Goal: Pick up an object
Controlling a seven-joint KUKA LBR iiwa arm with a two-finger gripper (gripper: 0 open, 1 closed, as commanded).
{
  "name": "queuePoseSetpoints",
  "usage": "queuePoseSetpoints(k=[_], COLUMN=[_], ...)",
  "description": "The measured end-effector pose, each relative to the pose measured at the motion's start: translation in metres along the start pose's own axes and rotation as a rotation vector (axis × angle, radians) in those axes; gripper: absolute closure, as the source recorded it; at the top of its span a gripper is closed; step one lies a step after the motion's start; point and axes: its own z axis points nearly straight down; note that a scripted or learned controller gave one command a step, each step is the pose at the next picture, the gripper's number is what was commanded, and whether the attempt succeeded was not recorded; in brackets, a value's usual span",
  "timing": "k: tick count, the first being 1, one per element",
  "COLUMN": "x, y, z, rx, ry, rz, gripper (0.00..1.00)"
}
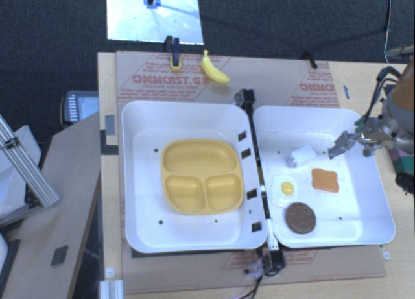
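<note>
I count two white bins [136, 181], one yellow tray [198, 176], one banana [214, 71] at twelve o'clock, one fried egg [286, 187], one toast [325, 180], one brown patty [301, 218], one white cylinder [301, 156].

The arm [399, 106] enters from the right edge and hangs over the right bin's [373, 174] far right side. Its gripper [342, 143] points left and slightly downward above the bin floor, fingers close together, nothing seen between them.

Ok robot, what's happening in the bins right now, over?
Tool over right bin, holding nothing. White piece just left of it, toast below. Nothing blocking them.
</note>
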Motion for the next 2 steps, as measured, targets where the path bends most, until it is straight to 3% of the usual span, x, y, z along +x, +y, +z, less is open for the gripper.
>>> queuePoseSetpoints(k=[1,2], x=[-0.003,-0.004], y=[-0.009,0.001], z=[0.048,0.101], rx=[0.004,0.003], ry=[0.001,0.001], rz=[0.002,0.002], gripper=[0.0,0.0])
